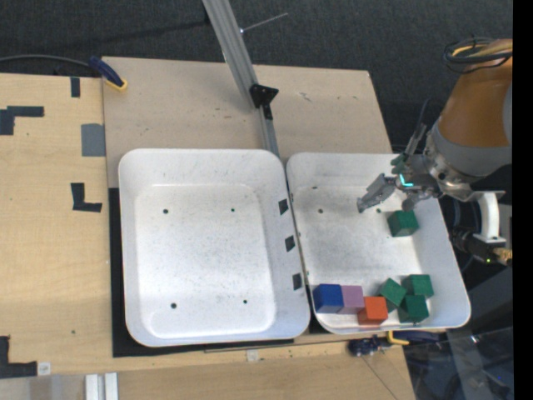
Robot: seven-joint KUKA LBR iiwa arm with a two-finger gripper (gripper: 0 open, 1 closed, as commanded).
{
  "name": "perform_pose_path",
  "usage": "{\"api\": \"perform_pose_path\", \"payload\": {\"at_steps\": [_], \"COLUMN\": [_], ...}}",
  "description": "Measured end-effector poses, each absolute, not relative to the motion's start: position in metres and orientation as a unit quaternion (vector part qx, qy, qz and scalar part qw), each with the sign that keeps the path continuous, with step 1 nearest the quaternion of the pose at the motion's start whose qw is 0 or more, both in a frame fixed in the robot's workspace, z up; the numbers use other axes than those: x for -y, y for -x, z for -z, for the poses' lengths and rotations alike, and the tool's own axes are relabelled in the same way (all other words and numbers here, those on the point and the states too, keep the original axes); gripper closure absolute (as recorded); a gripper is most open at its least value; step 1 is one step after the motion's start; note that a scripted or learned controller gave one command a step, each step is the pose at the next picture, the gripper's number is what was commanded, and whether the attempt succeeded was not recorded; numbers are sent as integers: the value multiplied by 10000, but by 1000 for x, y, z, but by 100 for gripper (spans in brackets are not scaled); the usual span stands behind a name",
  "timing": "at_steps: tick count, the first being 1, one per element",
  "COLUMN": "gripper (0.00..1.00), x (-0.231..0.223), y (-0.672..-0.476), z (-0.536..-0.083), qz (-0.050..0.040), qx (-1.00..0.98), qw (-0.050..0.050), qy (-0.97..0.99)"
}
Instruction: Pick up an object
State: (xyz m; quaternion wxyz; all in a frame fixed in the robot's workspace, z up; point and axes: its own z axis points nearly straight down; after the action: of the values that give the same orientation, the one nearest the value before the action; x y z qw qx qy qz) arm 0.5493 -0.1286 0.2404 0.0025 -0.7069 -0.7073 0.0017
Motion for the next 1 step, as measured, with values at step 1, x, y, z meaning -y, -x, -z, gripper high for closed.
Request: {"api": "perform_pose_path", "payload": {"at_steps": [1], "gripper": [0], "x": [129], "y": [-550], "z": [-243], "qz": [-6], "qx": [7080], "qw": [7], "qy": [7062]}}
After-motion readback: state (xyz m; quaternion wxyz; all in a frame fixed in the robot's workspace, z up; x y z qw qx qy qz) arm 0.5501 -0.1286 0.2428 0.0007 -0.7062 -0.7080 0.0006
